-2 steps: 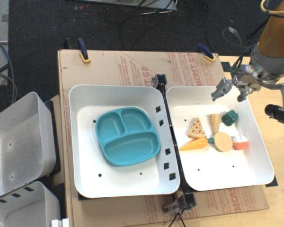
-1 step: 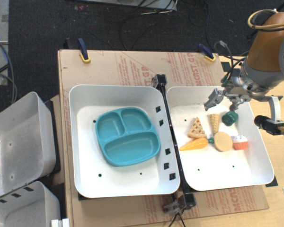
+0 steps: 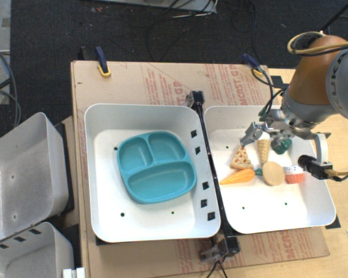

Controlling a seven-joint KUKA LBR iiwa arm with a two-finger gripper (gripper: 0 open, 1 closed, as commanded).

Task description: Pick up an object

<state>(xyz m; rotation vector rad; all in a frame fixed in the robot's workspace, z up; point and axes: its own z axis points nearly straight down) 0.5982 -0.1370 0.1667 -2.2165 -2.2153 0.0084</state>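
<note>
On the bench sit two white bins side by side; the left bin [image 3: 98, 155] holds a blue plate [image 3: 156, 167] with three parts, lying flat near its middle; the right bin [image 3: 313, 213] holds a small heap of toy food; a pizza slice [image 3: 240, 158] lies next to an ice cream cone [image 3: 262, 150]; an orange carrot [image 3: 238, 177] lies just below them, touching a round tan bun [image 3: 272, 173]; a small red and white thing [image 3: 294, 175] sits right of the bun; a dark green thing [image 3: 280, 145] sits near the cone; the arm [image 3: 319, 86] reaches from the right; its gripper [image 3: 269, 133] hangs over the food, and I cannot tell how it stands or if it grips anything.
</note>
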